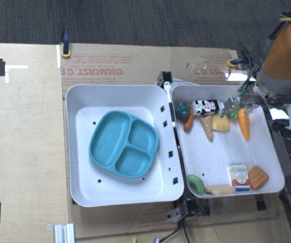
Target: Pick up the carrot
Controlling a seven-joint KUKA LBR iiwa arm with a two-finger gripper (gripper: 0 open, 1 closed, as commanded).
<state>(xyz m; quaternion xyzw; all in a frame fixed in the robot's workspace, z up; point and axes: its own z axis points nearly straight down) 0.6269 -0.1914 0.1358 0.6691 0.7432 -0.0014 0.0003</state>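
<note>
A dark carpeted floor lies behind a pale wooden bench carrying cardboard sheets and two shallow white bins side by side. The left white bin point(74, 151) holds a teal three-compartment plastic plate point(124, 144). The right white bin point(274, 158) holds the task item, an orange tapered carrot with a green top point(243, 123), near the far right corner.

The carrot's long axis runs roughly front to back in the view, green end away from the camera, point toward it. It lies apart from a yellow wedge-shaped piece point(221, 124) on its left.

The two-finger gripper point(235, 107) sits at the carrot's green end, just left of it and seemingly above it. Whether its tips are parted or closed cannot be told at this resolution; nothing is visibly held.

Judgement: the grasp is not yet made. The coming move likely calls for a slight shift right and toward the camera, centring on the carrot's body, with the jaws across the long axis.
</note>
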